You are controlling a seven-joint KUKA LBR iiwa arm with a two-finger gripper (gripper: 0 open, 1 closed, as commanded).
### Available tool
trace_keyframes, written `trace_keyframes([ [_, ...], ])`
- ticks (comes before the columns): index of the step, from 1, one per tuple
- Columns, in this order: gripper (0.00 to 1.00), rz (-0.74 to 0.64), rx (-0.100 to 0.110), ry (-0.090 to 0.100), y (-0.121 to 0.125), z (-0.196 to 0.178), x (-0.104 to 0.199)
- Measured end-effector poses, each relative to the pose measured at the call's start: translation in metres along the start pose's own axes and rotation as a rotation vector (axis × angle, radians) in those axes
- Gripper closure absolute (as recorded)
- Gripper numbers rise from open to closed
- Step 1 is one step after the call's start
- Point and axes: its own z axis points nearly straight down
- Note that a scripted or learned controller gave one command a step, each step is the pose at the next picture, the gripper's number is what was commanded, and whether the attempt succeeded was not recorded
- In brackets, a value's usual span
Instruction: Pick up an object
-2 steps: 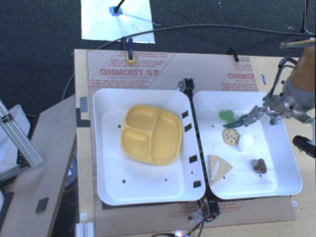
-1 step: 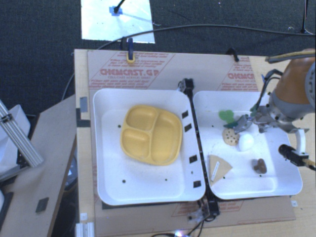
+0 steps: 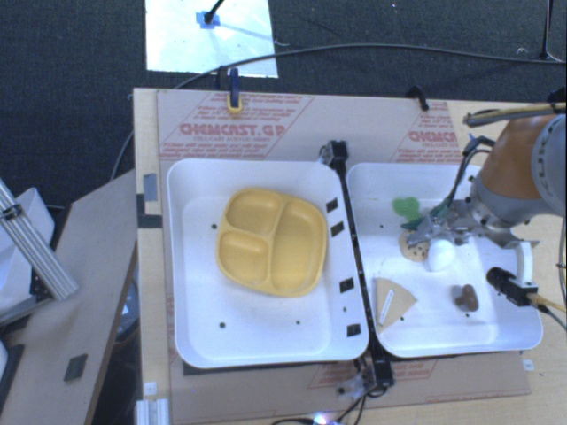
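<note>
Here the pincer point(image 3: 431, 231), whose spread I cannot tell, hangs low in the right bin point(image 3: 523, 326), with the white ball point(image 3: 439, 255) just below-right of it.

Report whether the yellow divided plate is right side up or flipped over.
Right side up: the yellow divided plate lies flat in the left bin, its three hollow compartments facing the camera.

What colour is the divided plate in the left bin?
Yellow. The divided plate lies in the left bin, clearest in the camera view.
</note>
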Motion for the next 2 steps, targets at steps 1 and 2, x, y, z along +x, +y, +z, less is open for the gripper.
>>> trace_keyframes([
  [1, 1.0, -0.002, -0.01, -0.002, 0.003, -0.015, 0.001],
  [2, 1.0, -0.006, -0.002, -0.003, 0.012, -0.064, 0.008],
])
